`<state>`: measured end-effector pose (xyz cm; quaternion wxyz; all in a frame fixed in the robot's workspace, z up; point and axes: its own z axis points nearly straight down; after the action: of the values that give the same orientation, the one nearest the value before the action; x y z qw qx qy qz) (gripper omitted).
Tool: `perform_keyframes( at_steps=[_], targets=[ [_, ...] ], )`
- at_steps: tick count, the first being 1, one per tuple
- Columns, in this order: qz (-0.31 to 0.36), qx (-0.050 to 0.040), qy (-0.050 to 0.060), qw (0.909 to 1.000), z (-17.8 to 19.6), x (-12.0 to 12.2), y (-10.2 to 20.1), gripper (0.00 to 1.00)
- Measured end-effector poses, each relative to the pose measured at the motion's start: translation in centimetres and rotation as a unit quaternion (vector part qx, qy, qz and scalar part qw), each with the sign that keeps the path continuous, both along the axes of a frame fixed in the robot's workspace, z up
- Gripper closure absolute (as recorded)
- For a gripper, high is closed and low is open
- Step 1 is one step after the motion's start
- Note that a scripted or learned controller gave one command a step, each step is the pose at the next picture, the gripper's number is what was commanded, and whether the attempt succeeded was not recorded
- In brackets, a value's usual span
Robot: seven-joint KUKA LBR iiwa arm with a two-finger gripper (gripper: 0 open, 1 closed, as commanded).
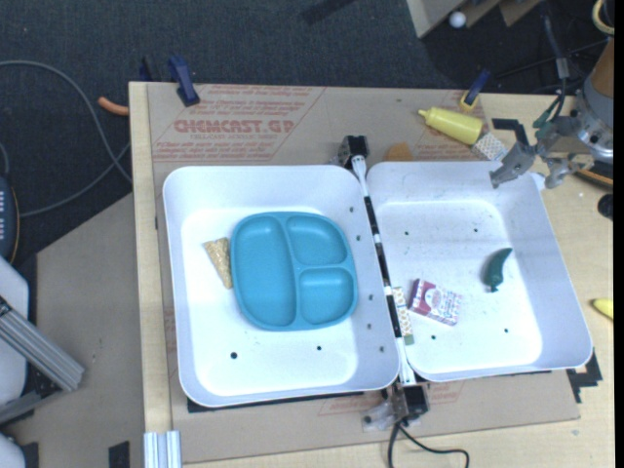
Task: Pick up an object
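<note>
The right bin [458, 354] holds a small teal object [497, 269] near its middle right and a red and white packet [434, 302] toward its lower left. In the left bin [195, 359] lies a blue divided plate [292, 269], with a tan wafer-like piece [217, 257] tucked against its left side. My gripper [534, 169] hangs over the far right corner of the right bin, well above and behind the teal object. Its fingers [508, 170] are spread open with nothing between them.
A yellow object [451, 123] lies on the bench behind the right bin, outside it. A black divider strip [375, 252] runs between the two bins. Blue clamps [181, 78] hold the board at its back edge.
</note>
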<state>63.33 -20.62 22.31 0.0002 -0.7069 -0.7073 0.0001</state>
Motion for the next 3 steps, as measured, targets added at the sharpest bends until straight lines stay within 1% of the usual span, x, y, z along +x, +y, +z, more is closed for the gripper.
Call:
perform_keyframes(
  at_steps=[1, 2, 3],
  targets=[
    [0.001, 0.0015, 0.001, 1.0000, -11.5, -1.5, -1.6, 0.00],
    [0.000, 0.0002, 0.000, 1.0000, -13.2, -6.0, 1.5, 0.00],
    [0.000, 0.0006, 0.001, 1.0000, -13.9, -8.2, 2.1, 0.00]
  ],
)
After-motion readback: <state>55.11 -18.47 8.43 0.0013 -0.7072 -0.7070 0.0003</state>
